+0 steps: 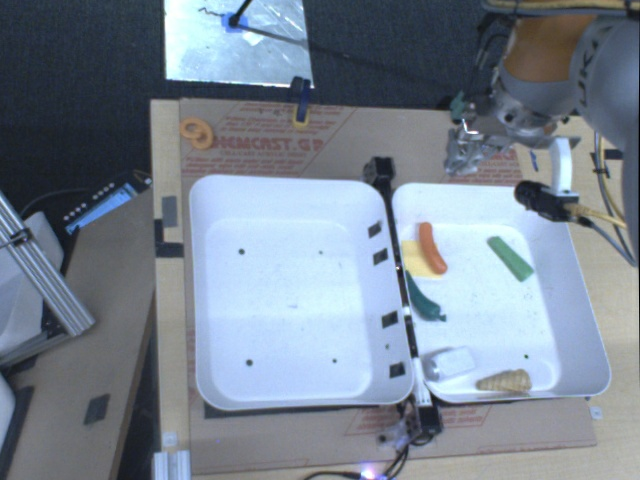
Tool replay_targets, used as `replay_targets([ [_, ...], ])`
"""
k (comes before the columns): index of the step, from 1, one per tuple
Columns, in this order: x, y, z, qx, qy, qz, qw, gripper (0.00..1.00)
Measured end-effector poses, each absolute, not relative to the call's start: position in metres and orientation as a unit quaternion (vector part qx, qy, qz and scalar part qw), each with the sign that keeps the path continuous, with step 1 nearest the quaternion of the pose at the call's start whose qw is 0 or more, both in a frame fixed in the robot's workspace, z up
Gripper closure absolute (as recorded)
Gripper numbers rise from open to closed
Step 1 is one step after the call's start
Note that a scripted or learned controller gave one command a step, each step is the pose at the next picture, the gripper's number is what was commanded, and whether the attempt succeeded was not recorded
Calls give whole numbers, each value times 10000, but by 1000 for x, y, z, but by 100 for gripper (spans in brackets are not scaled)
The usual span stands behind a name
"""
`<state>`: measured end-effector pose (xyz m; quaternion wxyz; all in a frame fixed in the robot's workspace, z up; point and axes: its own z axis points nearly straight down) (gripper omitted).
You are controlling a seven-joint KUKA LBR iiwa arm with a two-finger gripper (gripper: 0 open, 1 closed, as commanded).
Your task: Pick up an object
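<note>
Hovering at your right white bin's (585,308) twelve o'clock rim, the metal two-finger gripper (462,160) grasps nothing you can see.

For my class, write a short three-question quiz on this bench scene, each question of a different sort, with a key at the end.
1. True or false: the gripper is down inside the left bin.
2. Multiple choice: which item lies nearest the right bin's front rim? A) green block B) orange carrot C) tan cone
3. Fill in: the dark green pepper lies close to the ___ between the two bins.

Key
1. False; it hangs above the right bin's far rim.
2. C
3. divider
</note>
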<state>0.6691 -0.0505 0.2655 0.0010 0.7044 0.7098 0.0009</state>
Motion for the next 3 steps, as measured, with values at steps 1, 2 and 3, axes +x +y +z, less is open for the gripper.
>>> replay_targets([
  [1,669,18,300,7033,7109,30,11,100],
  [2,652,95,323,7027,7114,32,3,100],
  [3,639,188,330,7024,7117,26,-4,100],
])
